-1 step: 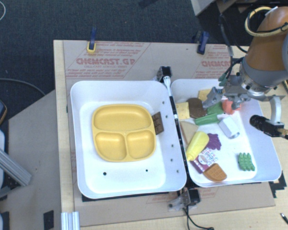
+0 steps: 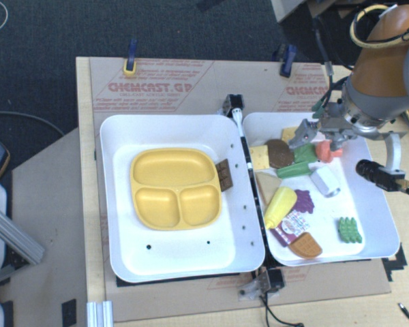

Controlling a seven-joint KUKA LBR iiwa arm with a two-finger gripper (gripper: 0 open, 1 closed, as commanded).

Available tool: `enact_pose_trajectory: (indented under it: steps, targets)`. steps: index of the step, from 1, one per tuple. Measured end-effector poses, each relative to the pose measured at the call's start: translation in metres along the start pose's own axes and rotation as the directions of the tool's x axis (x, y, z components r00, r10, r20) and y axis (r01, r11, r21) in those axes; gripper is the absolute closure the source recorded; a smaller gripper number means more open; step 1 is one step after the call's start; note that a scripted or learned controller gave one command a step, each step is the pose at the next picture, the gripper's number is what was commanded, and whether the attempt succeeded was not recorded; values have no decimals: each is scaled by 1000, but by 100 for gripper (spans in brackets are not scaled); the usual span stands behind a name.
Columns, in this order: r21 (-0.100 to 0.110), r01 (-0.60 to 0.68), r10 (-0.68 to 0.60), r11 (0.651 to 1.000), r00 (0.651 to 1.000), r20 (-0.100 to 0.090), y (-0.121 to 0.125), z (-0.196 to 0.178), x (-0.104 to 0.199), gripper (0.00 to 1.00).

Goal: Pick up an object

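A yellow three-compartment plastic tray [image 2: 175, 188] lies in the left white bin [image 2: 116, 182]. A brown chocolate-like block [image 2: 224, 176] touches its right edge.

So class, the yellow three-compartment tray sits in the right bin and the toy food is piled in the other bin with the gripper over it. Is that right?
Not quite. The camera view shows the yellow three-compartment tray in the left bin; the toy food and the gripper are in the right bin.

Arm [image 2: 385, 53] cut off by right edge; hand [image 2: 320, 138] fingertips too blurred.

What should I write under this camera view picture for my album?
Robot gripper hovers over toy food in the right bin; yellow tray fills the left.
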State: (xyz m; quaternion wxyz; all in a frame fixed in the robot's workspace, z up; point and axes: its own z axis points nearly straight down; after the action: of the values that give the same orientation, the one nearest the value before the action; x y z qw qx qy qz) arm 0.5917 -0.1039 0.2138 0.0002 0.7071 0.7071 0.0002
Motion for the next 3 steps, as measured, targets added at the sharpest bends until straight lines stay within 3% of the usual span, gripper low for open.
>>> enact_pose_trajectory:
  steps: [2, 3]
  targets:
    - [9, -1, 1, 1000, 1000, -2, 1, 105, -1, 0]
    - [0, -1, 1, 1000, 1000, 0, 2, 129, -1, 0]
